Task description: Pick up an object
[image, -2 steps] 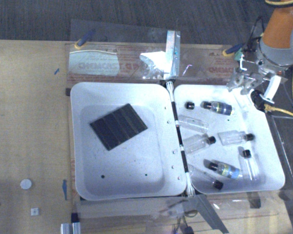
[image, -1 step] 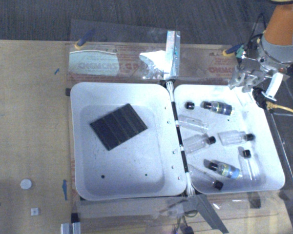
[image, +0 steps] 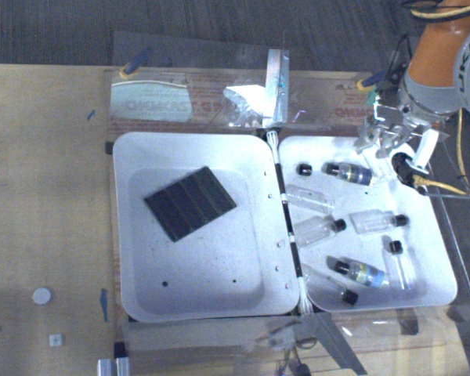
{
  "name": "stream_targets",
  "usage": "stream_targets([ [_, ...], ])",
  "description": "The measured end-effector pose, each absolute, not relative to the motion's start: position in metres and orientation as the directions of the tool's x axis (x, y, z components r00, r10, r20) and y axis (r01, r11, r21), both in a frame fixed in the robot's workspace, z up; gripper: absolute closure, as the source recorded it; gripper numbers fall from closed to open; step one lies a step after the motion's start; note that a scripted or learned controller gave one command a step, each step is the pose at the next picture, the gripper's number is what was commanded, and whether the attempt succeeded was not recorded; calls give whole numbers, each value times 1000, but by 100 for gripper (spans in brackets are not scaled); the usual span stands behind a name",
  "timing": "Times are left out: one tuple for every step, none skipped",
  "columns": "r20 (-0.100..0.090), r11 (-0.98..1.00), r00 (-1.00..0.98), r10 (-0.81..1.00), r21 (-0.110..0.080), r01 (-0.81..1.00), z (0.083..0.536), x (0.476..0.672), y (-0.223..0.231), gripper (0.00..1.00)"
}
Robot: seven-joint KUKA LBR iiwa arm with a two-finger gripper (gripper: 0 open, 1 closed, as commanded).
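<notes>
The right bin (image: 442,265) holds several small clear bottles with black caps. One with dark contents (image: 348,172) lies at the back, and a loose black cap (image: 304,168) sits to its left. Others lie at the middle (image: 319,228), at the right (image: 376,221) and near the front (image: 359,272). A thin vial (image: 397,261) rests by the right wall. A dark ribbed pad (image: 190,203) lies flat in the left bin (image: 133,288). My gripper (image: 381,141) hangs over the right bin's back right corner, just right of the dark bottle and apart from it.
The arm's orange band (image: 445,49) and a yellow cable (image: 435,185) stand over the right bin's back edge. Clear plastic packaging (image: 153,100) and a crumpled wrapper (image: 247,104) lie behind the bins. A small white disc (image: 41,295) sits on the bench at left.
</notes>
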State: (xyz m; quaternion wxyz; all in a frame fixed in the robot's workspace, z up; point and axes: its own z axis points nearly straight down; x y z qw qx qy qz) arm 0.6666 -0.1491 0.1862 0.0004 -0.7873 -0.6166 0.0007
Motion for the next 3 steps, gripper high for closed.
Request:
stream_targets([
  [-2,-239,239,971,2,971,197,667,-150,100],
  [-3,-239,239,971,5,971,208,668,-150,100],
  [0,-234,234,972,-1,972,206,641,-114,100],
])
